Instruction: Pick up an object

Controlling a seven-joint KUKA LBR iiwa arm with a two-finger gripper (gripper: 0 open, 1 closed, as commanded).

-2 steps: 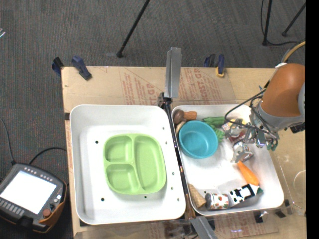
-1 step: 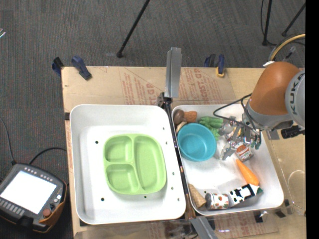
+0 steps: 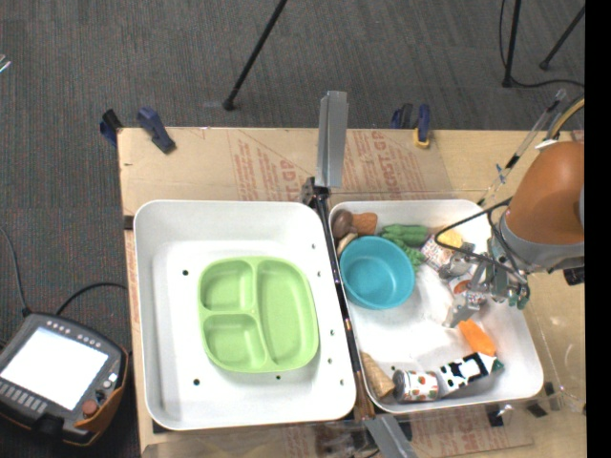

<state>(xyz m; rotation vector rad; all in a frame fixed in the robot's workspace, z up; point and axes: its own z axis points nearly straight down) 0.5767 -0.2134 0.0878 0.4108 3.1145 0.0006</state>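
Camera view: two white bins sit side by side on the worktop [image 3: 239, 160]. The left bin [image 3: 162, 246] carries a green divided tray [image 3: 258, 313]. The right bin [image 3: 520, 361] holds the clutter: a blue bowl [image 3: 377, 271] at its left, green veg-like items [image 3: 406, 234] and a brown piece [image 3: 365, 223] along the far wall, an orange item [image 3: 476, 336] right of centre, a black-and-white cow-patterned item [image 3: 465, 371] beside a small can [image 3: 415, 384] along the near wall, and a cone-like piece [image 3: 376, 374] at the near-left corner.

The arm comes in from the right, w/ its orange band over the bin's right edge. The claw [image 3: 470, 303] is low in the right bin, just far of the orange item and right of the bowl. A small packet-like thing [image 3: 441, 253] lies just beside it on the far-left side — too blurred to name.

Claw state: cannot tell — the tips blur into the metalwork and the white floor, and nothing clearly shows between them.

Progress, as a judgement: early to mid. The approach looks done, since the claw is down among the objects, prob. aimed at the orange item or whatever lies right under it. Not shown: a secure grasp, or any lift. Every object I can make out rests on the bin floor — so closing, lifting and clearing the bin wall all remain.
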